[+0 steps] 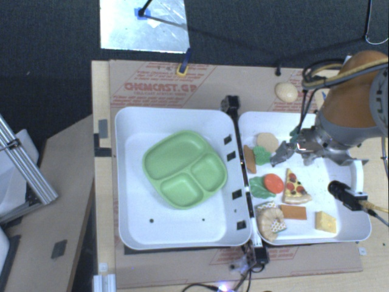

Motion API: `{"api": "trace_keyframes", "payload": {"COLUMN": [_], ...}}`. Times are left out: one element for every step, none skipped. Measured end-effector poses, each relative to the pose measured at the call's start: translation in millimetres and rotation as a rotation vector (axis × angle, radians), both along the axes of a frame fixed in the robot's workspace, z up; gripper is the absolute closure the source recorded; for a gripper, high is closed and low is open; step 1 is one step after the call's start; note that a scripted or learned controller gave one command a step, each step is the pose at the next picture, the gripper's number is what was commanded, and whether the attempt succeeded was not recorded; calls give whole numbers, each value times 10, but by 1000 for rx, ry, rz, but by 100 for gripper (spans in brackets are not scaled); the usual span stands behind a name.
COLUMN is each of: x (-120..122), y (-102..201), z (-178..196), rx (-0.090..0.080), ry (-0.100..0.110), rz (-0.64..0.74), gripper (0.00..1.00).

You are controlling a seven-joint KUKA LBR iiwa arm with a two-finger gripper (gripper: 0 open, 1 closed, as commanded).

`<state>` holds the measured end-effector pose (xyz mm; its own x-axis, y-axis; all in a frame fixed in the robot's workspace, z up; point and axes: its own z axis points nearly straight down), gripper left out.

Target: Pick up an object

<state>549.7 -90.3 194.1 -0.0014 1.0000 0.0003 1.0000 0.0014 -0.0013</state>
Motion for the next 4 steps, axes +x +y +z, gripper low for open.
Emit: {"api": "trace_keyframes", "payload": {"x": [83, 85, 100, 160], "y": [17, 21, 19, 27], "z": [-578, -1097, -962, -521], "rx": [1, 0, 0, -1], "ry": [3, 0, -5, -7], "rz": [0, -1, -1, 3], "gripper": [0, 0, 100, 100]}}
